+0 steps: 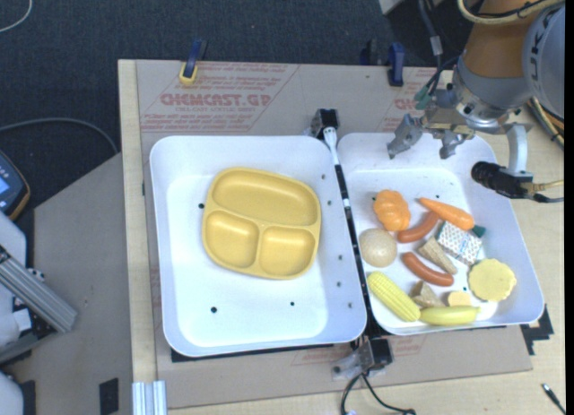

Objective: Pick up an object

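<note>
Our pincer (426,141) hangs released and holding nothing over the far rim of the right bin (529,270), well apart from the toy food heaped at that bin's near end. Beside it, the left bin (170,225) carries a yellow divided plate (262,222).

To do the pick well, we judge we should choose something standing a little clear of the heap. The orange pepper (391,209) lies closest to the pincer, with bare bin floor on its far side. We would centre above it, descend straight, and straddle it without nudging the sausage (419,226) just beside it.
</note>
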You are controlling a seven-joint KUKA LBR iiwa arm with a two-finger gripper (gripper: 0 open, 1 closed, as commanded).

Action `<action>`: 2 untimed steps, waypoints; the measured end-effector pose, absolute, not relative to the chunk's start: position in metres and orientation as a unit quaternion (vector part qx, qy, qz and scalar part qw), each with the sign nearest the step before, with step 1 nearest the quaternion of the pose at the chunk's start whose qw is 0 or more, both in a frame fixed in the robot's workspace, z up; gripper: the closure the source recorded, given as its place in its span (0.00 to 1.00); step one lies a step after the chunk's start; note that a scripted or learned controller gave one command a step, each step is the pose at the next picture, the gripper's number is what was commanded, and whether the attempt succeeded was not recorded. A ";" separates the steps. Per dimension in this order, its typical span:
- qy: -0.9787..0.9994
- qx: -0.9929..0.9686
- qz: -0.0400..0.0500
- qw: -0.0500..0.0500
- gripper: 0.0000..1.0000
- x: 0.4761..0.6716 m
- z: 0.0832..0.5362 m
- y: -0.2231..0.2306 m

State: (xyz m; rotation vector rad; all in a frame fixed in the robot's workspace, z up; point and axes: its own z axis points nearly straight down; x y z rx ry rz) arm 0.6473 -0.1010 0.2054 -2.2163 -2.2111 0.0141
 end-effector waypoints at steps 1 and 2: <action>-0.707 -0.707 0.000 0.000 0.00 0.650 0.213 -0.101; -0.707 -0.707 0.003 0.004 0.00 0.644 0.150 -0.096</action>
